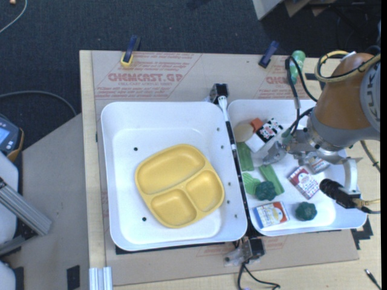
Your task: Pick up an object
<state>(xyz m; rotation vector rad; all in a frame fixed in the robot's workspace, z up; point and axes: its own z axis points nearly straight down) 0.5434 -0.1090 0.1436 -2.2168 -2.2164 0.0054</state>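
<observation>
Lowest in the right bin (354, 222) lie a small card packet (270, 213) and a green lump (306, 211) (another sits just left). Above them the pincer (273, 152) hangs low; whether it is clenched, I cannot tell. A yellow divided tray (179, 185) fills the left bin (115, 162).

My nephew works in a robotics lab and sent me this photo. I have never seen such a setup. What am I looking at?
One camera looks down at a slant on a bench. The grey and orange machine at the right is a robot arm; its gripper reaches into the right bin, among small items: green blobs, a small carton, a red and white packet. The left bin holds a yellow divided plate. I cannot tell whether anything is held.
</observation>
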